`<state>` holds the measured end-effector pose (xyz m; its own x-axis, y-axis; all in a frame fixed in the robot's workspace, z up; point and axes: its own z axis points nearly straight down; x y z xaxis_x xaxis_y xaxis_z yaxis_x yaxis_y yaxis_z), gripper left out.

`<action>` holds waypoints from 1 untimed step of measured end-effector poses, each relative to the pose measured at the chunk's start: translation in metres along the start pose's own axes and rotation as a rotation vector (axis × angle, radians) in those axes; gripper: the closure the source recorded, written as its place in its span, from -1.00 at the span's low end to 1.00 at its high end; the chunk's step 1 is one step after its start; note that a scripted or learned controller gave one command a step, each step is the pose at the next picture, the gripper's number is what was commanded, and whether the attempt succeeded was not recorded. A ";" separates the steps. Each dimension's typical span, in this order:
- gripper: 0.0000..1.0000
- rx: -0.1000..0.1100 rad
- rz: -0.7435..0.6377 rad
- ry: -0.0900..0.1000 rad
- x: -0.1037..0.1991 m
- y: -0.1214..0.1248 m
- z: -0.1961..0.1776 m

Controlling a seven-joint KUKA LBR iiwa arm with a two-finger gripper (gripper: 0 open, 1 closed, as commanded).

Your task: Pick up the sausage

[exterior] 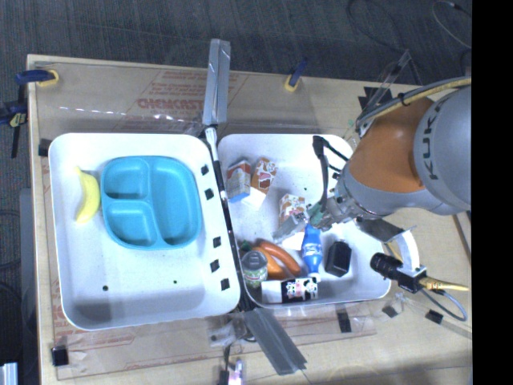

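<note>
Since the sausage (276,257) looks light, smooth and slippery, wedged between a can (254,268) and blue bottle (312,251), I'd pinch its middle. Can't tell the gripper (321,212) jaw state.

The sausage (278,257) lay hemmed in at the right bin's (264,144) near end: a can (254,268) touching its left, a blue bottle (312,251) just right, a cow-print carton (292,289) below. Open floor lay above it, between two small cartons (250,176) and a wrapper (292,209). The arm (401,163) overhung the right side.
</note>
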<state>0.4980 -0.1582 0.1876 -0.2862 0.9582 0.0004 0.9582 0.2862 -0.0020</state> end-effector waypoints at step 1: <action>-1.00 -0.021 0.005 -0.014 -0.040 0.048 0.074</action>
<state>0.5554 -0.1827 0.1132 -0.2816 0.9595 -0.0133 0.9593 0.2818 0.0190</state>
